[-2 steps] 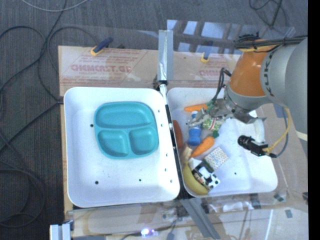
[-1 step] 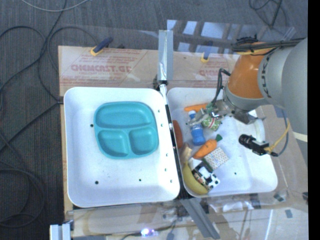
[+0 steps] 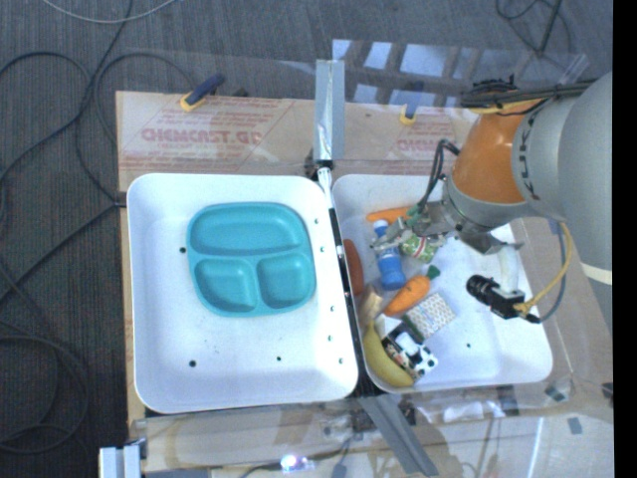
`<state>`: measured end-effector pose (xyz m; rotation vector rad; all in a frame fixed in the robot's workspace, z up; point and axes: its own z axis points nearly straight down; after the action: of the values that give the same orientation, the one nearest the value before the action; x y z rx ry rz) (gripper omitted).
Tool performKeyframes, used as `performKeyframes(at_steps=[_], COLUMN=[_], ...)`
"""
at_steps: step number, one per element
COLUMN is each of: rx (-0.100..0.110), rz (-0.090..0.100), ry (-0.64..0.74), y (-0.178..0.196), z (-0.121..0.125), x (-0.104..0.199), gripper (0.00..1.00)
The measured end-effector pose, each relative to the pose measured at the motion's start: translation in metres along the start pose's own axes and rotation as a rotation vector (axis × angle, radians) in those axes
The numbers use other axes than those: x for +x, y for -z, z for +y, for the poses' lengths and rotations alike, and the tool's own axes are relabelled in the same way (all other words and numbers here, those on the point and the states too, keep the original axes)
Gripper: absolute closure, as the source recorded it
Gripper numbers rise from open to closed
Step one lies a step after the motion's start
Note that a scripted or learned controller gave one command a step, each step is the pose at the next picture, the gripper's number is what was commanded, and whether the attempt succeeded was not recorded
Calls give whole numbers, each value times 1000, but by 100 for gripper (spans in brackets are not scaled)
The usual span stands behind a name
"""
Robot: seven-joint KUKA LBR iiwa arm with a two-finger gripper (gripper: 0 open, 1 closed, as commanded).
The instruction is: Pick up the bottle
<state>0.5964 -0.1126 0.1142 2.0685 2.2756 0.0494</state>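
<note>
1. You see the arm [image 3: 542,157] come in from the right, w/ its orange band over the right bin [image 3: 518,366]. The gripper [image 3: 428,232] sits low in the bin's upper-left part. Jaw state: can't tell.
2. The bottle [image 3: 389,263], blue-labelled, lies just left of and below the gripper.
3. Crowding it: a carrot [image 3: 409,294] right below, a patterned packet [image 3: 431,314] and a banana [image 3: 383,361] nearer you.
4. The left bin [image 3: 159,347] holds a teal tray [image 3: 252,257].

Broad, smooth grey cylindrical arm [image 3: 582,157] of matte metal, ringed by a glossy orange band [image 3: 488,162] above the wrist; thin black cable [image 3: 439,172] looped at the band's nine o'clock; small dark gripper [image 3: 426,229] at its seven o'clock
</note>
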Motion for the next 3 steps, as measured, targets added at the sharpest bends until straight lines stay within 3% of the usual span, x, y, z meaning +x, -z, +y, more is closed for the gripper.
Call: performKeyframes(at_steps=[1,2,3], rx=[-3,6,8], rz=[1,2,4], ry=[1,1,2], y=[12,8,14], z=[3,0,1], x=[0,0,0], gripper=[100,0,100])
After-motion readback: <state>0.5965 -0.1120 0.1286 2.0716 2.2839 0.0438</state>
